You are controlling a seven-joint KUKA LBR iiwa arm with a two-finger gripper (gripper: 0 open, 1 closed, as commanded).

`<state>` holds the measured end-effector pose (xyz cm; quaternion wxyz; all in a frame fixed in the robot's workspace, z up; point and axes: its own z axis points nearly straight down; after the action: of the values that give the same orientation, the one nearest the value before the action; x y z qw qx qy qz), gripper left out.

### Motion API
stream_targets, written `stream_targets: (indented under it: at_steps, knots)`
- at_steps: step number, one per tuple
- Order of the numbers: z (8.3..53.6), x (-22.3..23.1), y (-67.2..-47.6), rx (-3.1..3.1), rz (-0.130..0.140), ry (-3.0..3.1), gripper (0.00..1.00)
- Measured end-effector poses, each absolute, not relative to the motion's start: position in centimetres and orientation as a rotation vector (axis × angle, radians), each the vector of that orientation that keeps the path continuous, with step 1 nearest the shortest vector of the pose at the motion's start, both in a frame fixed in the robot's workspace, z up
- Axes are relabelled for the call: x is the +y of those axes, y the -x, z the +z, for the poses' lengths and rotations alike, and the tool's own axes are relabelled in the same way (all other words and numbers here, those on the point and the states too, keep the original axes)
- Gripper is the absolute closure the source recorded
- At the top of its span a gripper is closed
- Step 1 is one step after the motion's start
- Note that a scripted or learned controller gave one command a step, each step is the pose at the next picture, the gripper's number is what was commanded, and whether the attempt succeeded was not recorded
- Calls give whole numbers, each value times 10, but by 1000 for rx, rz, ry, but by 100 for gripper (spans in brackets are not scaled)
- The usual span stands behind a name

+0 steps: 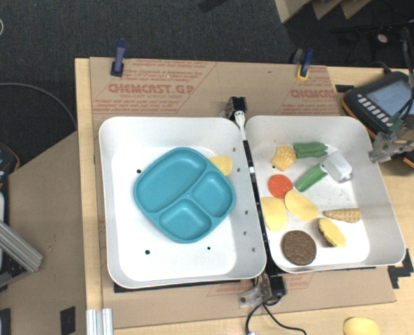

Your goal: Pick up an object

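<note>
Nearest, round brown cookie-like disc (299, 247) in right white bin (385, 208); blue divided plastic plate (184, 195) in left white bin (116, 187). Hand's state: cannot tell.

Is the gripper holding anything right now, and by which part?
Cannot be told. The toy food lies loose in the right bin.

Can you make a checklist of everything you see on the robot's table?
Surface: brown board bearing two white bins, left bin and right bin.
Job's things: toy foods in right bin, including corn, red disc, brown cookie.
Clutter: blue divided plate in left bin, yellow piece at its edge.
Grippers: nothing seen.
Cables: black cable at the front.
Surroundings: dark floor, blue clamps.
</note>
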<state>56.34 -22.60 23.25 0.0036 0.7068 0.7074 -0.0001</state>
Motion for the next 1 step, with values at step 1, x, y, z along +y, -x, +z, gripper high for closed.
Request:
stream_targets:
  at_steps: [1]
  knots:
    - [226,-182,-505,2226,-2,-2226,100]
